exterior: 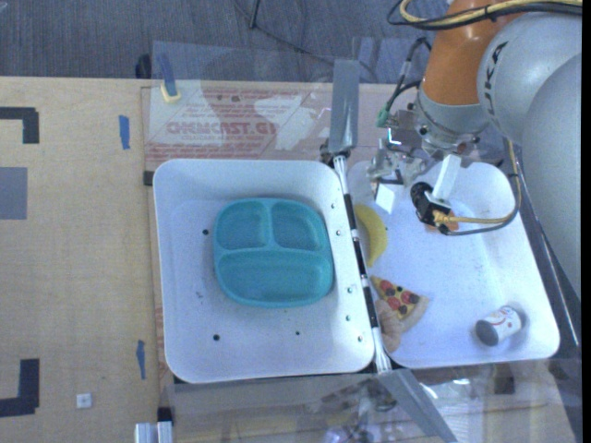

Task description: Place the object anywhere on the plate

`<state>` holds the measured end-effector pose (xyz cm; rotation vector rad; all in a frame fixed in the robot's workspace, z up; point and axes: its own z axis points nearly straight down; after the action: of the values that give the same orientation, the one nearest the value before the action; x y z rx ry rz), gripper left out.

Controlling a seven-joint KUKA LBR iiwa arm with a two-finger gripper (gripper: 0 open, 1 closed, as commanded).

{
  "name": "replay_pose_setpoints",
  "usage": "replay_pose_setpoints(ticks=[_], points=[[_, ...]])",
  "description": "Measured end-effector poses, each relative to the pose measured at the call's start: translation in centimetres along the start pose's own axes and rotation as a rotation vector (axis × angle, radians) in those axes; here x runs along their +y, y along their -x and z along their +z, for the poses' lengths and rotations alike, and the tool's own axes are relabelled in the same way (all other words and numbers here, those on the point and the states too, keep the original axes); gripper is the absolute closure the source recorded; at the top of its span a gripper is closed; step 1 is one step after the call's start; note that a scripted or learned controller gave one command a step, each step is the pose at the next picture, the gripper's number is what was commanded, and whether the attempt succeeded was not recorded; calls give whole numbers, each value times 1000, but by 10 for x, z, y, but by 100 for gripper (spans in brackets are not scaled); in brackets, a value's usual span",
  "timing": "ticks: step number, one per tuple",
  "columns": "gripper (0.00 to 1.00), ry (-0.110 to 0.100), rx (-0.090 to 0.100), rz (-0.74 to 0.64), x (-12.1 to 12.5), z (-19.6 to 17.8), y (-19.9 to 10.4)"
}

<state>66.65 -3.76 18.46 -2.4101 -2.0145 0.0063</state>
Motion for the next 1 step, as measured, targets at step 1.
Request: replay_pose_setpoints(ticks=[1], points=[[100,8,-7,-35,-75,-2,-34]])
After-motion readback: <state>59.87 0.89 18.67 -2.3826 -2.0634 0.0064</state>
